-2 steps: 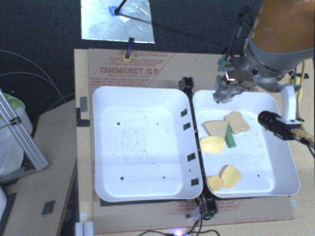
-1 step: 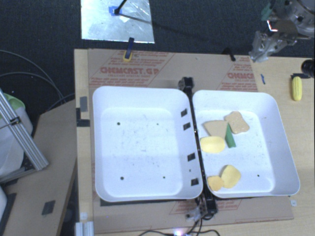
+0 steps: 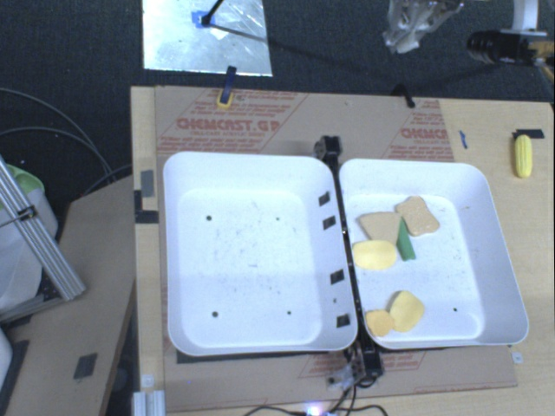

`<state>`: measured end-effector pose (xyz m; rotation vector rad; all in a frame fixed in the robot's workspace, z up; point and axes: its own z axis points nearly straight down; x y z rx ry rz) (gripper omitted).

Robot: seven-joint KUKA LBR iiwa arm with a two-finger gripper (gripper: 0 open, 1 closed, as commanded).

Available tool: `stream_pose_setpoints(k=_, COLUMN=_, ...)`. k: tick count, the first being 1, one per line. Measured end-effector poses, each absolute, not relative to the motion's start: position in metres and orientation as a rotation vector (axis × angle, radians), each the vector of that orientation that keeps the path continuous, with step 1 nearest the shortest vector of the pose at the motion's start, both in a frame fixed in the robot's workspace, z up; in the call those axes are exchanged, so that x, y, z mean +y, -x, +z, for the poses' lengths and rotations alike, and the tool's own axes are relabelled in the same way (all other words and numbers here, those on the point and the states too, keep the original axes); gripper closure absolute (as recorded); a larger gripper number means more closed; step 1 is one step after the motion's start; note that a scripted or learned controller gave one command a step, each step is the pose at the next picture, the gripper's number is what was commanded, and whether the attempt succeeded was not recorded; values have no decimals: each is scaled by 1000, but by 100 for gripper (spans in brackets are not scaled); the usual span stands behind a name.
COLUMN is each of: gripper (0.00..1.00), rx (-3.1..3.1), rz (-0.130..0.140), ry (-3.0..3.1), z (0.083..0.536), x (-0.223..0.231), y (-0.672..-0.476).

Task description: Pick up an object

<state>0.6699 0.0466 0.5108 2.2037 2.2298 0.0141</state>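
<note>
Yellow and tan food pieces (image 3: 378, 255) lie clustered in the right bin (image 3: 486, 232), a green stick among them, flat and easy to reach, while our pincer (image 3: 408, 26) hangs high beyond the desk (image 3: 286, 120), nothing visibly in it, and whether it's open we cannot tell.

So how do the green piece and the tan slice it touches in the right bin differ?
The green piece is narrow and stick-like; the tan slice is broad and flat. The green piece is bright green, while the tan slice is pale beige, close to the other pale items nearby. The green piece is also the smaller of the two. Both lie in the right bin, touching along one edge.
</note>
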Motion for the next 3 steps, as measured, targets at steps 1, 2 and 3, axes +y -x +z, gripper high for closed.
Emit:
stream_pose_setpoints(k=1, gripper=100, rx=2241, rz=12, ry=-2203, z=537, x=167, y=-651)
stream_pose_setpoints(k=2, gripper=100, rx=2233, rz=7, ry=-2210, z=535, x=237, y=-668)
stream_pose_setpoints(k=3, gripper=100, rx=2232, rz=4, ry=-2214, z=537, x=235, y=-586)
